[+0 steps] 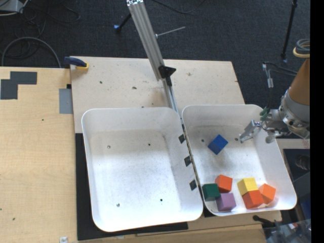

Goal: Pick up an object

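jaws' state unclear; gripper [249,132] over right bin [281,171], blue cube [218,144] just beside, apart.

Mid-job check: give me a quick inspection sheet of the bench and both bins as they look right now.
Surface: wooden bench bearing left bin and right bin.
Job's things: in the right bin, blue cube alone mid-bin; green, purple, orange, yellow and two more orange cubes clustered at the near end.
Clutter: blue-yellow clamp at bench edge.
Gripper: gripper above the right bin's far right, holding nothing.
Cables: loops on floor.
Surroundings: slanted aluminium rail.
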Controlling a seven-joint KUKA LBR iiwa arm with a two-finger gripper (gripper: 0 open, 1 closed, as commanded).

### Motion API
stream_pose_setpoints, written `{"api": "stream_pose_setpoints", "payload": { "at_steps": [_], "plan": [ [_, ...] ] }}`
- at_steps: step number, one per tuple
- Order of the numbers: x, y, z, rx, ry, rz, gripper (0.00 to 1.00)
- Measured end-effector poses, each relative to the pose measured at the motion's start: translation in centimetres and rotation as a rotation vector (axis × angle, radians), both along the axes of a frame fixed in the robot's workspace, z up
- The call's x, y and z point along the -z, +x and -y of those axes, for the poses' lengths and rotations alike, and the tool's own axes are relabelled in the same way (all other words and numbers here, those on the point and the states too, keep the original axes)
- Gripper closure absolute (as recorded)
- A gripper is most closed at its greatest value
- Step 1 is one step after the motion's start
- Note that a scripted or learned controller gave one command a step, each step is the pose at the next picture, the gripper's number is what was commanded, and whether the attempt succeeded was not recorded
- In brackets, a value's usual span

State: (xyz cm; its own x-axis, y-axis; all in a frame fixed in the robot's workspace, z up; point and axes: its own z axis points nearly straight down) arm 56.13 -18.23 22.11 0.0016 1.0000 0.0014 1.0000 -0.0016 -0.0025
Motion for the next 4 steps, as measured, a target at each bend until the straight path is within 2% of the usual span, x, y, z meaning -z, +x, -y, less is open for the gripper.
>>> {"api": "stream_pose_setpoints", "payload": {
  "at_steps": [1, 2, 3, 4],
  "plan": [
    [13.1, -2.9, 2.7, 0.0, 0.0, 0.004, 0.0],
    [12.9, -6.0, 0.8, 0.003, -0.002, 0.004, 0.0],
    [12.8, -7.2, -6.9, -0.005, -0.004, 0.01, 0.0],
    [-10.0, -7.3, 2.1, 0.003, -0.005, 0.009, 0.0]
  ]
}}
